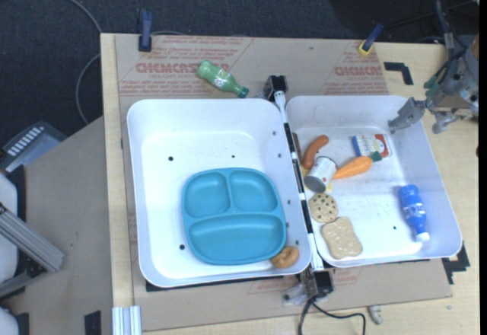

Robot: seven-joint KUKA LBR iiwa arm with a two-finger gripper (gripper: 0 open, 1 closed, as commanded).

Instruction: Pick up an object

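Note:
My gripper (pixel 423 119) hangs over the far right corner of the right bin (pixel 441 173), open, with nothing between its fingers. Below it and to the left lie a small white carton (pixel 370 145), an orange carrot (pixel 352 168), a silver can (pixel 321 172) and a red sausage (pixel 315 149). A blue bottle (pixel 412 210) lies by the bin's right wall. A chocolate-chip cookie (pixel 323 208) and a slice of bread (pixel 341 238) sit at the near left of this bin.
The left bin (pixel 152 173) holds a blue divided plate (pixel 232 214) and a small donut (pixel 286 256) at its near right corner. A green bottle (pixel 221 78) lies on the cardboard behind the left bin. Black clamps join the bins at their shared edge.

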